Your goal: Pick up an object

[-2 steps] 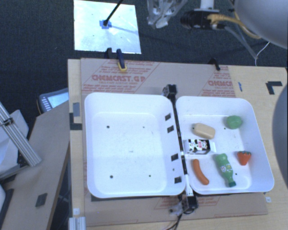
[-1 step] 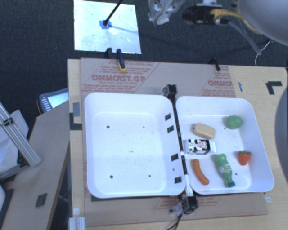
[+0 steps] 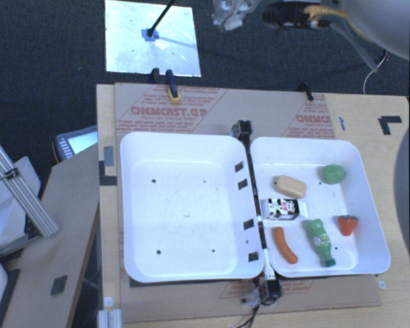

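You'll find the tool (image 3: 232,14) at about 12 o'clock in the camera view, high over the dark floor and well beyond the far edge of the desk (image 3: 269,109). It is blurred there and nothing shows between its tips, nor does it touch anything; whether it is released or clenched you cannot tell from this view.

You have 2 white bins side by side. The left bin (image 3: 186,205) shows bare white floor. In the right bin (image 3: 368,211) lie 6 things. A tan bread-like block (image 3: 290,186) sits near the bin's middle, toward 11 o'clock. A round green object (image 3: 332,173) lies at 1 o'clock, near the far wall. A small black-and-white carton (image 3: 284,208) lies flat just below the tan block, against the left wall. An orange sausage shape (image 3: 285,245) lies at 7 o'clock. A green bottle (image 3: 319,241) lies on its side at 6 o'clock, just beside the sausage shape. A small orange-red fruit (image 3: 347,225) sits at 4 o'clock.

All 6 rest apart from the tool.
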Robot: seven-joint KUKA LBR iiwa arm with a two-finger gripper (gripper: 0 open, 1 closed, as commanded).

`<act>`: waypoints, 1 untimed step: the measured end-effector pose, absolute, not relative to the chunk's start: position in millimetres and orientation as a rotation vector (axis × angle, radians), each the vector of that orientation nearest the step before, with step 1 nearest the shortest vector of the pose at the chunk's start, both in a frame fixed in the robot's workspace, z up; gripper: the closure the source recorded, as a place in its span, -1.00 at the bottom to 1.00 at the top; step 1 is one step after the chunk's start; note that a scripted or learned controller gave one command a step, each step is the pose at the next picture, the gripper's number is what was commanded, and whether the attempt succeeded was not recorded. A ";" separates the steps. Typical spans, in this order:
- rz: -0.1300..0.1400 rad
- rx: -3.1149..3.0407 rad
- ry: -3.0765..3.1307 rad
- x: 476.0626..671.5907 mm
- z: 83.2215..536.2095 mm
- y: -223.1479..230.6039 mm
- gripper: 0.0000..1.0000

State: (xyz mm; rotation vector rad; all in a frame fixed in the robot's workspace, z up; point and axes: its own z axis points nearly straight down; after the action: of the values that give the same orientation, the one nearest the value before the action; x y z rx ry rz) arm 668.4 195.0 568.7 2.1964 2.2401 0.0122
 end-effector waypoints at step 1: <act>0.015 2.190 2.245 668.4 579.8 195.3 1.00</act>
State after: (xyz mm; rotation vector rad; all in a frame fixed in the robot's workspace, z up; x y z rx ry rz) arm 668.4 195.3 579.8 2.1902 2.2450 0.0147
